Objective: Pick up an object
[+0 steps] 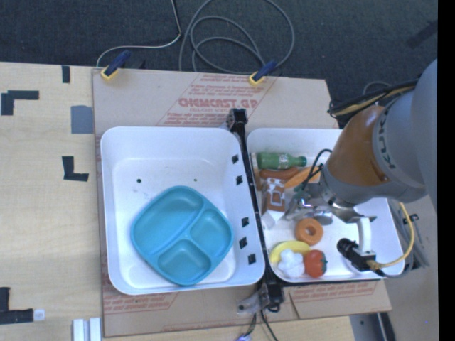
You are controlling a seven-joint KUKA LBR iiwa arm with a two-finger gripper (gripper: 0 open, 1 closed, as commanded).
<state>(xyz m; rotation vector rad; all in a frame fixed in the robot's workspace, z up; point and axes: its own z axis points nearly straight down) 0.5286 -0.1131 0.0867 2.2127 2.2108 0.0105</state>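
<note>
1. Camera view, looking down at a slant: two white bins sit side by side on a cardboard sheet on the desk. The left bin (114, 162) has just a blue divided plate (182, 234) lying toward its near side.

2. The right bin (394, 222) is where all the pickable stuff is. Green bottle (280, 161) lies along the far wall, a brown packet (273, 190) sits just beside the divider wall, an orange ring (309, 231) is about mid-bin, and along the near edge there's a yellow banana-ish piece (290, 247), a white lumpy thing (290, 263) and a red tomato-looking toy (315, 263) all bunched up and touching.

3. The arm (377, 155) comes in from the right side and hangs over the right bin. The claw (307, 206) is down low between the packet and the orange ring, just above the ring. Honestly can't tell if it's spread or pinched, the metal bits blur together from up here, and I can't see anything held in it.

4. My take on doing this step well: go for the orange ring, since it's nearest and sits a bit apart from the rest. Come straight down, straddle one side of the ring, and stay clear of the packet. The near-edge cluster looks risky; you'd likely nudge the neighbours.
</note>
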